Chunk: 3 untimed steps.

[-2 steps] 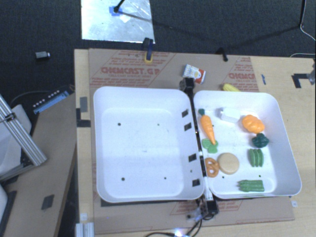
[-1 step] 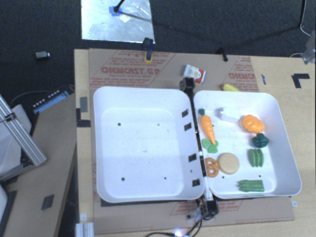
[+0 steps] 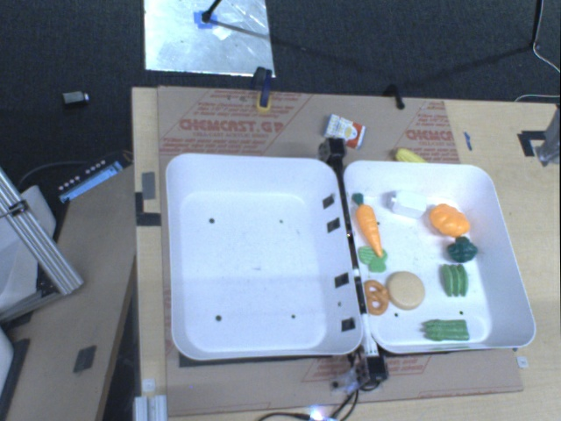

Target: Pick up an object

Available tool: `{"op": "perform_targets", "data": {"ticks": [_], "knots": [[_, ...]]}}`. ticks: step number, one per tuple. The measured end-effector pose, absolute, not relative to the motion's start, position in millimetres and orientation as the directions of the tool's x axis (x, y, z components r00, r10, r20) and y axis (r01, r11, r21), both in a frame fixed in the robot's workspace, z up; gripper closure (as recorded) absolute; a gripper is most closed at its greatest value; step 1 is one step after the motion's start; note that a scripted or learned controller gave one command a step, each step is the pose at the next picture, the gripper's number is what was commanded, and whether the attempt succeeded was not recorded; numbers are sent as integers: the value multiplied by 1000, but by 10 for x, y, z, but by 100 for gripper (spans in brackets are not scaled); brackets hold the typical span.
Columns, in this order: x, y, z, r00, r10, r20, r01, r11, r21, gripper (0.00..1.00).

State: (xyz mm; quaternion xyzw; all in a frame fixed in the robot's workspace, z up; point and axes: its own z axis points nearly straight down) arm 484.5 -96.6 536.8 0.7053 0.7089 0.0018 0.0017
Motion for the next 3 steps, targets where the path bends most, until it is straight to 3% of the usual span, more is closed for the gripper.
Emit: {"op": "perform_targets", "data": {"ticks": [1, 2, 3], "knots": [[5824, -1058, 5331, -5, 1000, -1, 1000, 5, 2, 100], [4908, -1156, 5369, 2, 1000, -1, 1000, -2, 5, 100], [5862, -1292, 5328, -3, 1000, -1, 1000, 3, 0, 100]]}}
